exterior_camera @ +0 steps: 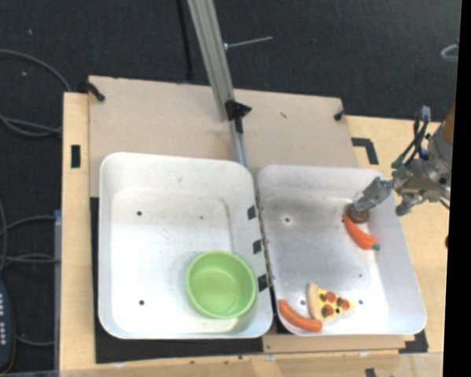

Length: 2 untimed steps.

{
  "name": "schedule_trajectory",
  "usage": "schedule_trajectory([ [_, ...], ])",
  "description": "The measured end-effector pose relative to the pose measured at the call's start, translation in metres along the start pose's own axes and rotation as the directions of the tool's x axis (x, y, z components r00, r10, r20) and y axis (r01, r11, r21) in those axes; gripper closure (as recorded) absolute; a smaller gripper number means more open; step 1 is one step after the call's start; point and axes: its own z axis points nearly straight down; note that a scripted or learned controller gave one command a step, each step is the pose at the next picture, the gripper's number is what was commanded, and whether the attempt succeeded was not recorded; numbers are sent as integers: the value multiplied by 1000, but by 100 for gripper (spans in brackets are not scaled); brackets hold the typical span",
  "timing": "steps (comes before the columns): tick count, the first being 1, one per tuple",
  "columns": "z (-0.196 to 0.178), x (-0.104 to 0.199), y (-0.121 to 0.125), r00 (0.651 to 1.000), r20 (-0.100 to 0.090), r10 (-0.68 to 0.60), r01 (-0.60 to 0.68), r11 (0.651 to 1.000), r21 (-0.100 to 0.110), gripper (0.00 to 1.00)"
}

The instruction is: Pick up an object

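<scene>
Lowest in the frame, a red sausage [300,316] and a pizza slice [326,303] lie at the right bin's [389,263] bottom edge. Right of centre, the tool [365,206] touches the upper end of a carrot [360,233]; whether it grips I cannot tell. A green bowl [221,284] sits in the left bin [140,210] on the bench [302,120]

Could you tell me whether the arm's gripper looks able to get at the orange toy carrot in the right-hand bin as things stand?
Probably yes. The gripper sits just over the upper end of the orange toy carrot, which lies alone on the floor of the right white bin, well apart from the pizza slice.
</scene>
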Motion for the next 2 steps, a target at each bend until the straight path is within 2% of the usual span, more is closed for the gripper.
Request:
schedule_trajectory([
  [1,0,0,0,1000,-1,0,0,1000,0,0],
  [2,63,0,0,1000,1,5,-5,1000,7,0],
])
